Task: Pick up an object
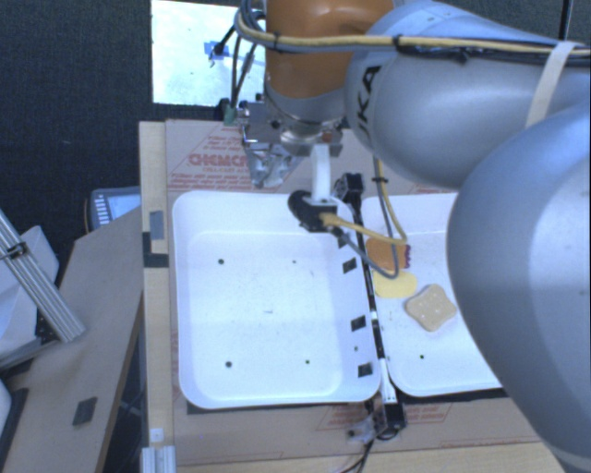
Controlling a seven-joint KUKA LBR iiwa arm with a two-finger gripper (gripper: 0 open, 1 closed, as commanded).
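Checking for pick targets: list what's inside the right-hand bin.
In the right bin: a tan bread-like piece, a pale yellow flat item and an orange item behind it. The arm covers the bin's right part.

The arm (480,111) is showing as big, smooth grey rounded casings, with a glossy orange band (314,23) sitting above the wrist. A yellowish cable (406,43) is running along the grey shell, and a pale strap (552,74) is wrapping around it. Dark lettering (362,92) is showing on the grey link. The tool (268,157) is looking like bare metal, with thin wires hanging beside it.
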